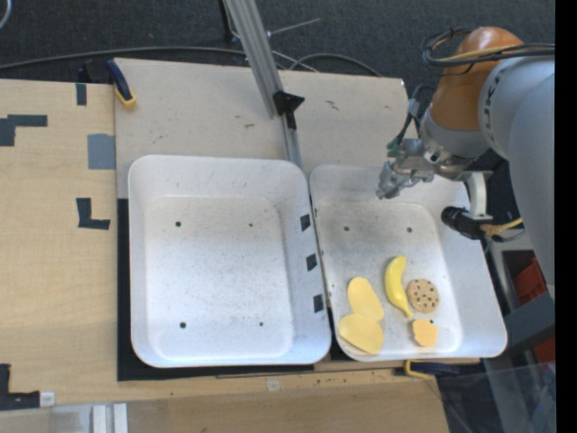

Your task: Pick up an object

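I see the hand (394, 183) hanging over the far rim of the right bin (469, 269), below the grey wrist and the orange band (469, 75) of the arm that reaches in from the right. From this slant I cannot tell how the hand is set, and I see nothing in it.

The things to pick lie well apart from it, bunched in the near part of the same bin. A yellow banana (395, 284) lies lengthwise, just beside a round brown cookie (422, 294) on its right. A small orange wedge (425, 334) sits near the cookie, toward the near rim. Left of the banana I see two flat pale-yellow pieces, one (364, 297) touching the other (361, 334) nearer the corner.

The left bin (216, 260) stands edge to edge with the right one on the worktop (54, 242). A slanted metal rail (257, 52) crosses the far side of the worktop.
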You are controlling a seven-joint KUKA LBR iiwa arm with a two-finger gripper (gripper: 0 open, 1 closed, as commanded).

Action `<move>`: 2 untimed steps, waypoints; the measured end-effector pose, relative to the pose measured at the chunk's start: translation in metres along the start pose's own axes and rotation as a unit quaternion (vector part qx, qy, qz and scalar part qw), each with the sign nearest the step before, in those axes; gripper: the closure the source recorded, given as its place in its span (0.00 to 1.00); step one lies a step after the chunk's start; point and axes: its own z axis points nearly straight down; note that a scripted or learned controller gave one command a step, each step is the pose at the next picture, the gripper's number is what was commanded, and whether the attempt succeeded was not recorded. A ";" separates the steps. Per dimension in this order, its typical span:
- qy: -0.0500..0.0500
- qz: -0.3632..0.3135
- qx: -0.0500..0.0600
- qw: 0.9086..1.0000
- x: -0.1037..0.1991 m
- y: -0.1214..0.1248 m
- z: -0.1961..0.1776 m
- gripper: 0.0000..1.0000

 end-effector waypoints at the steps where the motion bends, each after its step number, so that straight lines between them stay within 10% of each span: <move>1: 0.000 0.001 -0.002 1.000 -0.003 -0.008 -0.048 1.00; 2: 0.000 0.001 -0.003 1.000 -0.002 -0.007 -0.102 1.00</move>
